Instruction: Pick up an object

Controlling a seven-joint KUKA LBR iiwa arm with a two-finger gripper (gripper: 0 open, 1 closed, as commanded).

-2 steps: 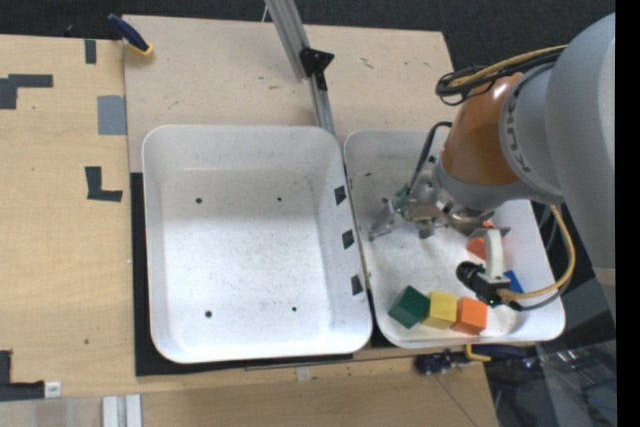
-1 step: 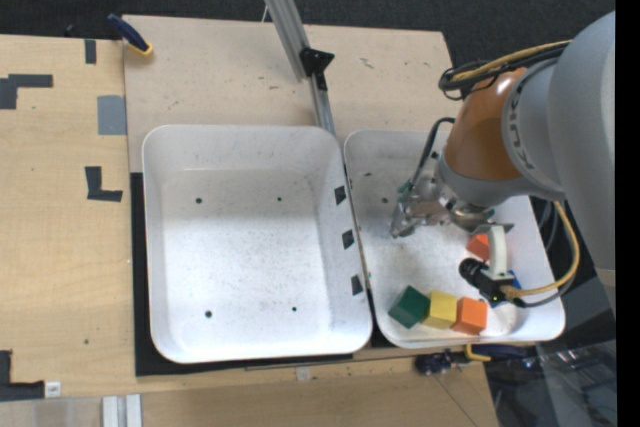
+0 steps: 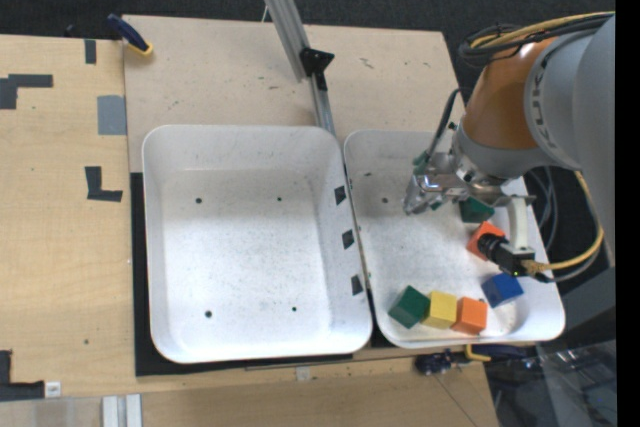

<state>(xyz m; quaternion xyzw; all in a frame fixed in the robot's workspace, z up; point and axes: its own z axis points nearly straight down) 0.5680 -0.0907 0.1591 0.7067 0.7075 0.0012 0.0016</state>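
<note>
Nearest the camera: row of three blocks along the near rim of the right bin (image 3: 385, 160), touching side by side — green block (image 3: 408, 305), yellow block (image 3: 441, 309), orange block (image 3: 471, 315). All positions below are taken from the right bin. Left bin (image 3: 165, 150) sits directly beside it, rims touching along the shared edge. Arm (image 3: 545, 100) comes in over the bin's right rim, grey body with orange band above the wrist, hanging over the far-right part of the bin. Gripper (image 3: 420, 198) is low over the bin floor, toward the far half, near the middle of the bin's width. Jaw state: cannot tell; the metal tips are blurred together and no gap or contact is readable. No block visible between them. Blue block (image 3: 502, 289) lies near the right rim, just beyond the orange block and apart from it. A red-orange block (image 3: 487, 240) lies further back, partly covered by a black cable end. A dark green block (image 3: 476, 209) sits just beside the gripper's wrist, partly hidden under it.
</note>
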